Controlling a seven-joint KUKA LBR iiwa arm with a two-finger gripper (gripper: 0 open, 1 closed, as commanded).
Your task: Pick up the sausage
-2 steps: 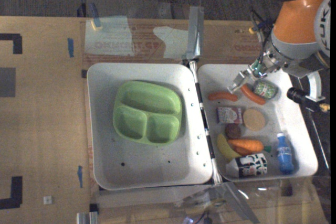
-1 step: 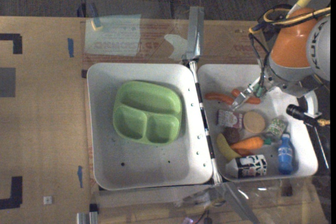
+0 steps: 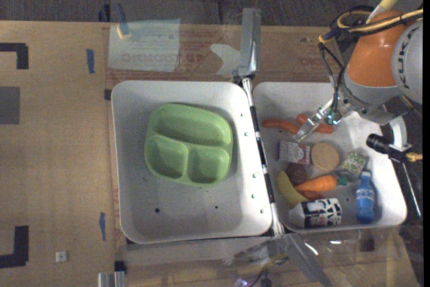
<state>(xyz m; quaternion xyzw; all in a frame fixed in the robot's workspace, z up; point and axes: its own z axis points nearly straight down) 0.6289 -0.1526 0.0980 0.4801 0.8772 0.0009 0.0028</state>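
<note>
The sausage (image 3: 277, 124) is a thin red-orange link lying in the right bin (image 3: 393, 212), near that bin's upper left. My gripper (image 3: 313, 125) hangs low over the bin just to the sausage's right, right at its near end. A second reddish piece (image 3: 325, 127) shows under the gripper; I cannot tell whether it belongs to the same sausage. The grey arm with its orange band (image 3: 373, 57) comes in from the upper right.
Below the gripper the right bin also holds a small purple carton (image 3: 293, 152), a round tan disc (image 3: 326, 156), a green packet (image 3: 353, 162), a carrot (image 3: 317, 183), a banana (image 3: 289, 189), a blue bottle (image 3: 364, 198) and a black-and-white carton (image 3: 321, 213). The left bin (image 3: 134, 212) holds a green divided tray (image 3: 189, 142).
</note>
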